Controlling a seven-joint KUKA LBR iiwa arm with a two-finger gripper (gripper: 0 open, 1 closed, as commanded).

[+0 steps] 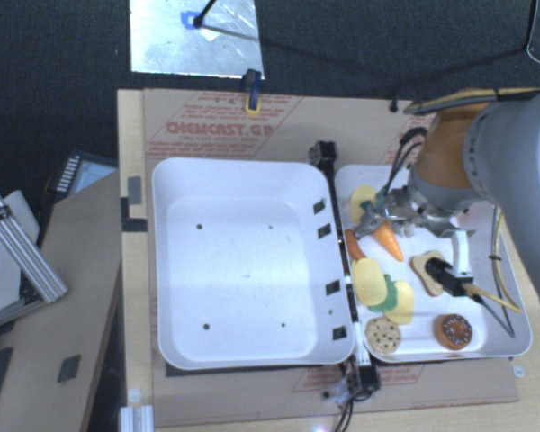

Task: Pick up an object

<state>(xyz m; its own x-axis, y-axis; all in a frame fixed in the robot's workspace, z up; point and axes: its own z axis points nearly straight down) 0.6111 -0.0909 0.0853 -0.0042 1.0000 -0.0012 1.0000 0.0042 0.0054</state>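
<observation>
The robot's metal two-finger gripper is down low in the right white plastic bin, near the bin's left wall and toward its far end. It is too small and dark to tell how its tips are set, and nothing can be seen held in it. Right under it lies an orange toy carrot, with its pointed end aimed toward the near right; the gripper looks like it touches the carrot's top end or is just over it. Just behind the gripper is a pale yellow toy food piece. A small orange piece sits beside the left wall, just left of the carrot. Nearer the front is a yellow rounded block, with a green piece and another yellow piece touching it. A round tan cookie with dark dots lies at the front of the bin, and a brown ring donut lies to its right. A tan slice of toy bread is to the right of the carrot. The big grey arm with an orange band comes in from the right. The left white plastic bin sits just beside the right one on a brown cardboard sheet.
</observation>
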